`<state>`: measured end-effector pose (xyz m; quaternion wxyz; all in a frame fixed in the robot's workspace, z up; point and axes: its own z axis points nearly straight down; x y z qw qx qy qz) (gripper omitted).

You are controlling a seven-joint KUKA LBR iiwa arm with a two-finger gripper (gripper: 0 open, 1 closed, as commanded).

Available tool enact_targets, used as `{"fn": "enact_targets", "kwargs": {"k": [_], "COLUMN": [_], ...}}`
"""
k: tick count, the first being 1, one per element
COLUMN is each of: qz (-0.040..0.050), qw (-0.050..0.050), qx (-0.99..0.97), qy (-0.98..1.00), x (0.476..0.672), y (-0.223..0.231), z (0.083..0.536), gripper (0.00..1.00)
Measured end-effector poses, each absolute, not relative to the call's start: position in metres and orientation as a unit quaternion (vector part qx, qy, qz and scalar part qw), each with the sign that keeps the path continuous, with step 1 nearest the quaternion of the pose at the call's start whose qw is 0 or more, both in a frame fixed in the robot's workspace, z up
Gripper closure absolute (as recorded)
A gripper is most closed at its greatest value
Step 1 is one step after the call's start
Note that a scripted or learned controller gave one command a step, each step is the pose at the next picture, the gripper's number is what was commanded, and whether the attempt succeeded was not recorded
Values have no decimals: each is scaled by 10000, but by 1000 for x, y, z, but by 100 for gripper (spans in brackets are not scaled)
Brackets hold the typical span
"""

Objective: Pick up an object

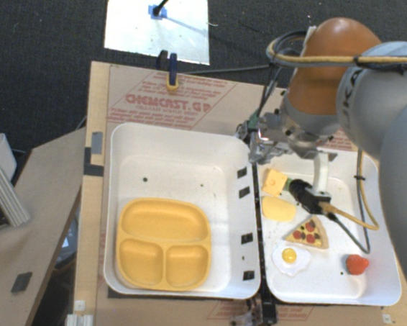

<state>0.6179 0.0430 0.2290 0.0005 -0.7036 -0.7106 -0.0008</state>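
Note:
My gripper (261, 150) hangs over the far left corner of the right bin (382, 286), close to the wall between the two bins. Just below it lies a yellow cheese wedge (274, 181), and nearer the front a pale yellow slice (279, 209). A toy pizza slice (309, 234), a fried egg (290, 258) and a small red strawberry-like piece (356, 264) lie toward the front of the same bin. I see nothing held in the gripper.
The left bin (154, 153) holds a yellow divided plate (164, 243) at its front. The big grey arm with its orange band (329, 63) covers the far right of the bench. A blue and yellow clamp (172, 71) stands behind the bins.

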Motion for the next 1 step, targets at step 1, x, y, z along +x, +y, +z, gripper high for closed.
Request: {"fn": "enact_targets", "kwargs": {"k": [1], "qz": [-16], "qw": [2], "qx": [-7036], "qy": [-7106], "x": [630], "y": [98], "z": [222], "gripper": [100]}}
